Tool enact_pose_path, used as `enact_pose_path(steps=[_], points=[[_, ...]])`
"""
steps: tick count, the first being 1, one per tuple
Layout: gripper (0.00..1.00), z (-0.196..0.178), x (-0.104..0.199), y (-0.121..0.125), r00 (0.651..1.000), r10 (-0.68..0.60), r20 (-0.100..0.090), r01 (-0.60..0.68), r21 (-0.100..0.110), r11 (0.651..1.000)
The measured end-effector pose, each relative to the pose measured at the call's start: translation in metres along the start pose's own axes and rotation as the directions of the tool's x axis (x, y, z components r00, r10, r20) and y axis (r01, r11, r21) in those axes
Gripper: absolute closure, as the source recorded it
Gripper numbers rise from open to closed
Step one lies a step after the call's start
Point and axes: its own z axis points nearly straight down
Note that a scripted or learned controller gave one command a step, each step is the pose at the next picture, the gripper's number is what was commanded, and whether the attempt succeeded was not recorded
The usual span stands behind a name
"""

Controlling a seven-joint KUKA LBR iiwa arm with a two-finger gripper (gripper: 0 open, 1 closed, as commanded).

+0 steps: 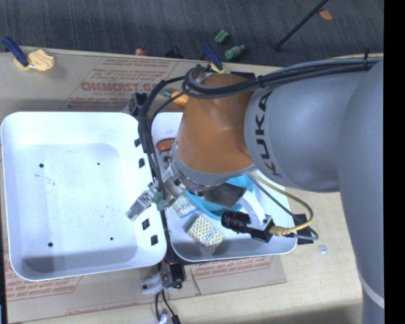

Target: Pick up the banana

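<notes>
KUKA arm (310, 127): grey body, orange band (212, 130) above wrist.
Black "KUKA" lettering on grey shell; black cables run along top & loop round the band; yellow-tipped black connector w/ cable below wrist.

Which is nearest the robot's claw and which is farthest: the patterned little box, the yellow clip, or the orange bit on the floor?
1. Patterned box, in the right bin, just beside the gripper.
2. Yellow clip, at the bench top-left corner.
3. Orange bit, on the floor, top right.
</notes>
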Motion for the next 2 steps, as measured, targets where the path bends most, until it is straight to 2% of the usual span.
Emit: enact_pose_path(steps=[1, 2], points=[[0.00, -0.006, -0.010, -0.007, 0.928, -0.371, 0.003, 0.371, -0.001, 0.928], [0.00, 0.106, 0.033, 0.026, 0.808, -0.589, -0.003, 0.589, 0.001, 0.808]])
